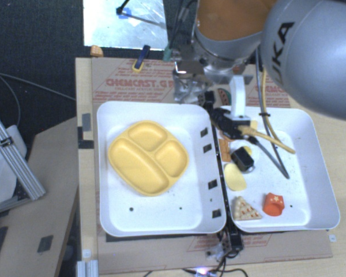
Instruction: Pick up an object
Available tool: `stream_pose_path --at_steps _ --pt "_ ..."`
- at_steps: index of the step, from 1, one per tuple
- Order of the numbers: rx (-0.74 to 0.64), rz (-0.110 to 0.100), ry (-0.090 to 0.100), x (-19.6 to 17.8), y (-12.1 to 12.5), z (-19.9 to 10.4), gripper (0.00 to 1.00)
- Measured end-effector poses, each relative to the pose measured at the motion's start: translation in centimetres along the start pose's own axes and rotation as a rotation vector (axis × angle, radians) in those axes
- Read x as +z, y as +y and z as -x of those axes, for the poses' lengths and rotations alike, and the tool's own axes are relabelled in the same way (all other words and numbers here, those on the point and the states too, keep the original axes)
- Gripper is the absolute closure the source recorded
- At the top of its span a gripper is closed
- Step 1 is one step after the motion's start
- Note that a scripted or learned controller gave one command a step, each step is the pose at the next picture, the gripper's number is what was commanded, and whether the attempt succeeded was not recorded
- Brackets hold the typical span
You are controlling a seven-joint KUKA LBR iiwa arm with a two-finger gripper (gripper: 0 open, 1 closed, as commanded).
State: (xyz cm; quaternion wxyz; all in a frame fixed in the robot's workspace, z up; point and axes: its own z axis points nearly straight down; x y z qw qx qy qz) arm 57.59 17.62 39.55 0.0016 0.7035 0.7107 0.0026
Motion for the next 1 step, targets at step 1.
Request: stream_pose_path --at_steps 1 --pt "-0.007 0.002 0.000 -1.08 0.06 -0.03 1.00"
